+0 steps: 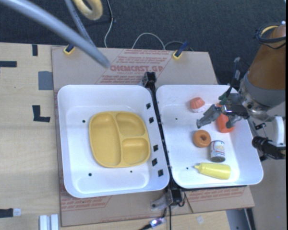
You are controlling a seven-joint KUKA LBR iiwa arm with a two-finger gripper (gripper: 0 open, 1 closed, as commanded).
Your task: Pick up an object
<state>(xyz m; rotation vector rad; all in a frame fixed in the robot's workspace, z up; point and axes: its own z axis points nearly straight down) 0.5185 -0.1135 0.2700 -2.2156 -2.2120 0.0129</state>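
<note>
Two white bins sit side by side on the counter: the left bin (pixel 69 128) has a yellow divided plate (pixel 119 139) in its middle, and the right bin (pixel 175 128) has the arm (pixel 269 71) reaching in over its right edge. The jaws (pixel 220 114) are spread apart, nothing between them, right beside an orange-red object (pixel 224 123). Smaller stuff: yellow mustard bottle (pixel 213 170) near the front edge, small can (pixel 217 151), brown donut (pixel 201 138) mid-bin, pink-and-white piece (pixel 197 104) toward the back.
</note>
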